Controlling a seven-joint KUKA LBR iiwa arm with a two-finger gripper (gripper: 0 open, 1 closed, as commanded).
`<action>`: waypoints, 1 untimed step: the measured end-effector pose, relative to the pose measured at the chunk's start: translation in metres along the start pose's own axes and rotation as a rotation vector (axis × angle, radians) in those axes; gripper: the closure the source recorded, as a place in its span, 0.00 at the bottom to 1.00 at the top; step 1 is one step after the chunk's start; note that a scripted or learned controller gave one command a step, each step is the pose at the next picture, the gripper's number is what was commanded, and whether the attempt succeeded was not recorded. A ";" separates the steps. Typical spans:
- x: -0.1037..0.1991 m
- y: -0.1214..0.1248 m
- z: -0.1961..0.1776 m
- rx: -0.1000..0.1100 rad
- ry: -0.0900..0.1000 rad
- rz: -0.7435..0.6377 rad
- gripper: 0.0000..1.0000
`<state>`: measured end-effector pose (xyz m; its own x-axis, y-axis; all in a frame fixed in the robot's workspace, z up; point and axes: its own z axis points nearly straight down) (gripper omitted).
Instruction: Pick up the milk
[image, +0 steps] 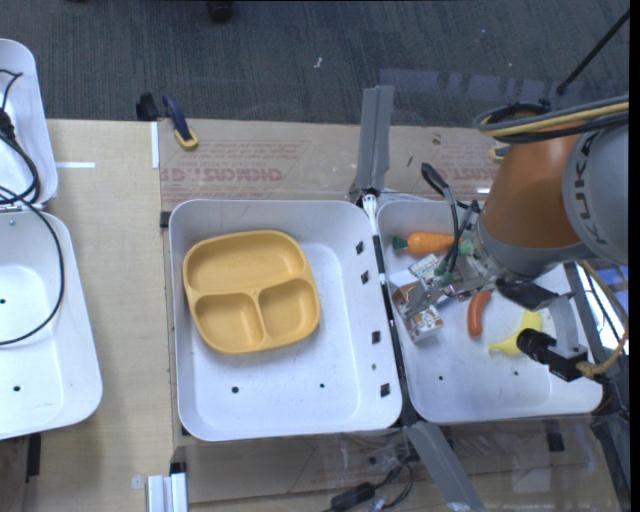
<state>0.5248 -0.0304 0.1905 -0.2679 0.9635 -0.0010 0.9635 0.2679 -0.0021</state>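
smooth rounded orange wrist band (535, 195)

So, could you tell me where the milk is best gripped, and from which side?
Probably across the milk's flat sides, coming straight down from above. It sits close to the bin wall, which leaves little room for a sideways approach.

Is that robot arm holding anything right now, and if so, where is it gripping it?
It cannot be told: the gripper sits low over a small carton in the right bin, but its grip isn't visible.
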 end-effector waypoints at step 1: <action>0.022 -0.042 -0.149 -0.002 -0.002 -0.197 0.00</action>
<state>0.4790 -0.0199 0.3396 -0.4509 0.8926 -0.0024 0.8926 0.4509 -0.0003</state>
